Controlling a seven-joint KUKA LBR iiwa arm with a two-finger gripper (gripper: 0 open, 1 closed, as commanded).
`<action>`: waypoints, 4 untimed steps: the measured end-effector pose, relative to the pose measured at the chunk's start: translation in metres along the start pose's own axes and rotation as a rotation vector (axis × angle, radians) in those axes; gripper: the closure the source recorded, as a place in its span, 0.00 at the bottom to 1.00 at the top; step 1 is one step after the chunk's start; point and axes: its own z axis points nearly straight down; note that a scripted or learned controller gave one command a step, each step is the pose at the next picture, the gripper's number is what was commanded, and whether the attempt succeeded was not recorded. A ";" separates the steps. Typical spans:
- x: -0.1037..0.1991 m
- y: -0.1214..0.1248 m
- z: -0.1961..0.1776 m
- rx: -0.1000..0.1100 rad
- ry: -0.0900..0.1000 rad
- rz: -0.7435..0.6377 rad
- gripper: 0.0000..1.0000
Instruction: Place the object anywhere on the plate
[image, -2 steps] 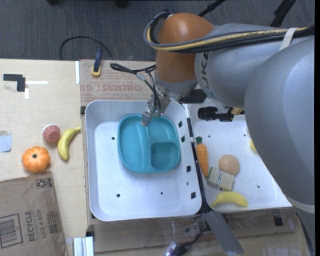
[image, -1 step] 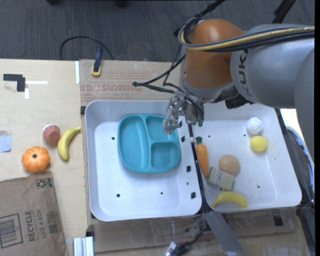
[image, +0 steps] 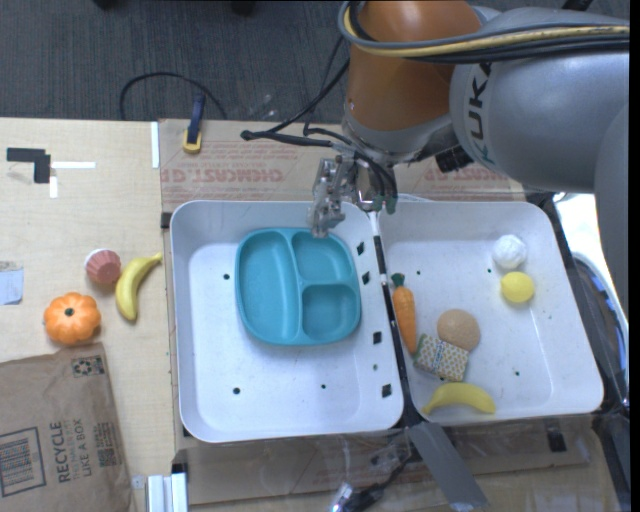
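Note:
A teal divided plate (image: 297, 285) lies in the left white bin (image: 210, 400). My gripper (image: 327, 218) hangs over the plate's far right edge, near the wall between the two bins, with its metal fingers pointing down. Nothing shows between them. In the right bin (image: 560, 390) lie an orange carrot (image: 404, 312), a tan round bun (image: 458, 328), a patterned wafer-like block (image: 441, 357), a yellow banana (image: 461, 400), a yellow ball (image: 517, 288) and a white ball (image: 509, 250).
On the bench to the left lie a small pumpkin (image: 72, 318), a second banana (image: 133, 285) and a pink cupcake-like toy (image: 102, 267). A cardboard box (image: 60, 430) sits at the lower left. Black cables run behind the bins.

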 end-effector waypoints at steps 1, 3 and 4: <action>0.000 0.090 0.076 0.001 0.003 0.121 1.00; 0.039 0.103 0.123 0.001 0.004 0.097 1.00; 0.006 0.103 0.069 0.000 0.000 0.039 1.00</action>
